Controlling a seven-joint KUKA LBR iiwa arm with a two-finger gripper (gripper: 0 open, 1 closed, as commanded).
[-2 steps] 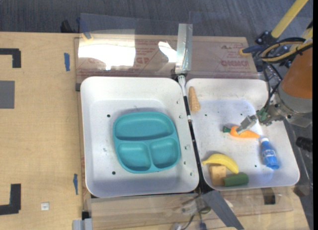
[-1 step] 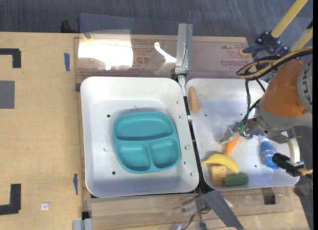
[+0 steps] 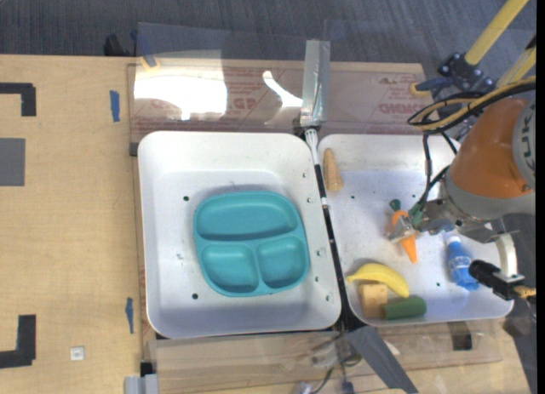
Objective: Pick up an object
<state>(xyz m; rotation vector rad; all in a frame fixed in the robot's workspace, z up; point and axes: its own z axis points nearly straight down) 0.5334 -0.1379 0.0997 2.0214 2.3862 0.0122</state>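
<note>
Small orange carrot-shaped toy (image 3: 410,248), loose in right white bin (image 3: 375,158) at three o'clock, beside blue bottle (image 3: 461,263); gripper (image 3: 423,218) low just above it, seemingly positioned for a grasp, finger state indiscernible; teal divided plate (image 3: 249,242) at nine.

Arm (image 3: 498,158) cut off by the right picture edge; its wrist covers part of the right bin (image 3: 366,171), and the jaws' state cannot be read under it. Blue bottle (image 3: 461,263) partly masked by dark gear beside it. Small orange-and-green item (image 3: 404,229) near the wrist too small and tangled to identify.
</note>
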